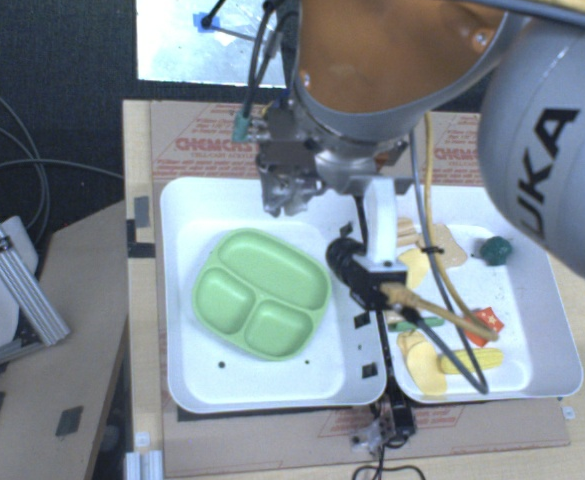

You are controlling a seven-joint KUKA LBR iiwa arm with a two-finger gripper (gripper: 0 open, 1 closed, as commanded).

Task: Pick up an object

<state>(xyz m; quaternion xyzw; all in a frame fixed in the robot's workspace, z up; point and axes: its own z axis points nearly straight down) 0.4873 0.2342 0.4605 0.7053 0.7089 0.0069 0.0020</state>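
Camera view: grey arm [442, 58] w/ orange band reaches in from right, covering top of frame; end effector [290, 196] hangs over rear edge of left bin [187, 368], above the green divided plate [262, 293]; can't tell its state. Plate lies flat in the left bin, three compartments up; right bin [552, 368] holds small items: yellow banana-like pieces [427, 363], dark green lump [495, 251], red piece [485, 323]; cables [442, 308] drape across them; both bins sit on cardboard atop desk [82, 298].
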